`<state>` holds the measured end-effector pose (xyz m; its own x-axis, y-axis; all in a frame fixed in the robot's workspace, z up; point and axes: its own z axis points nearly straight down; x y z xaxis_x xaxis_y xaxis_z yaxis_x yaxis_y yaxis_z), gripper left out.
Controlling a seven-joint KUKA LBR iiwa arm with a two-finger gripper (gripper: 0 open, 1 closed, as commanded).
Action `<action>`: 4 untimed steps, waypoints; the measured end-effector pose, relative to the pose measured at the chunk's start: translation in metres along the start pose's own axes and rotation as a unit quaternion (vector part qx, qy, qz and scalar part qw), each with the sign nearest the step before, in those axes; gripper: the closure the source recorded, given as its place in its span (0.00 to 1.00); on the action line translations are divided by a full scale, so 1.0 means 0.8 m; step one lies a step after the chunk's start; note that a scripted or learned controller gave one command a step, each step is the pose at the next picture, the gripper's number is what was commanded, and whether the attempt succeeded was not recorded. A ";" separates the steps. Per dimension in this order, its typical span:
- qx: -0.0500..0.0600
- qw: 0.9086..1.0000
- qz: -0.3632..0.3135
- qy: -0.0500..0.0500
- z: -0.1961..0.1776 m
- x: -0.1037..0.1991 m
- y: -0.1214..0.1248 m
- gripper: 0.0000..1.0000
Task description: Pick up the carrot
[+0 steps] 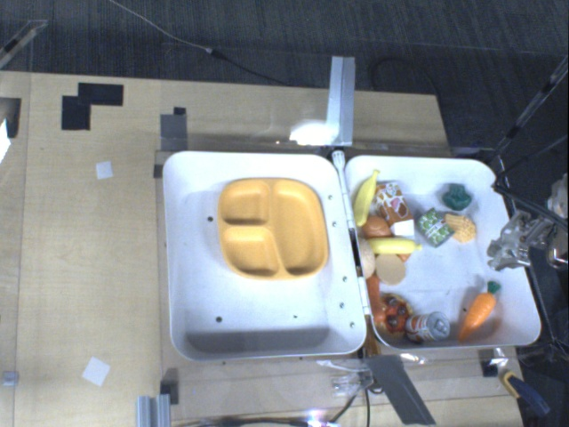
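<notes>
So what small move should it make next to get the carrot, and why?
Probably slide the gripper toward the bin's near edge and lower it. The carrot lies free in the right bin, near its lower right corner, just below the gripper, which holds nothing.

We saw yellow divided plate (270, 227) in left bin (191, 265). Right bin (524, 323) held banana (364, 197) against dividing wall, corn cob (460, 228) near green toy (458, 197) (shape unclear), soda can (433, 326) at front edge. We noted clutter touching along left wall.
</notes>
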<state>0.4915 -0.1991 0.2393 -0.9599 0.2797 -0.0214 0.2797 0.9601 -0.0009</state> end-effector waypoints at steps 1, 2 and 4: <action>0.000 1.000 -0.023 0.001 0.186 0.004 0.005 1.00; 0.000 1.000 -0.026 -0.005 0.171 -0.001 0.007 1.00; 0.000 0.998 0.065 0.001 0.043 0.005 0.010 1.00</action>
<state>0.4909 -0.1906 0.2049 -0.9159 0.4010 -0.0186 0.4011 0.9160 0.0016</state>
